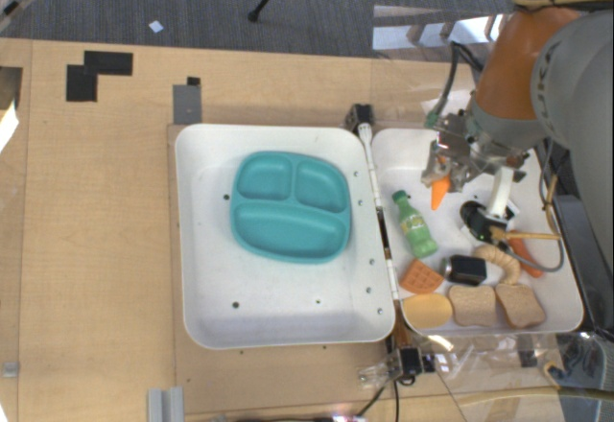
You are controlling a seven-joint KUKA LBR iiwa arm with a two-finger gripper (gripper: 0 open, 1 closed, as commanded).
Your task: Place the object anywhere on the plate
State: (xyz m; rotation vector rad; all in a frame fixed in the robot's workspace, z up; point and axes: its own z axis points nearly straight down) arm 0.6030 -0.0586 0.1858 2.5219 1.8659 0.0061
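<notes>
One small orange carrot (438, 192) sits between my fingers (440, 169) over the right bin (574, 310). I see the blue plate (290, 206) in the left bin (206, 305).

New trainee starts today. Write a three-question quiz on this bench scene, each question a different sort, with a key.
1. True or false: the teal plate lies in the left bin.
2. The gripper hangs over which bin? A) left B) right
3. Fill in: the small carrot at the fingers is coloured ____.

Key: 1 true. 2 B, the right bin, which also holds the green bottle. 3 orange.
</notes>
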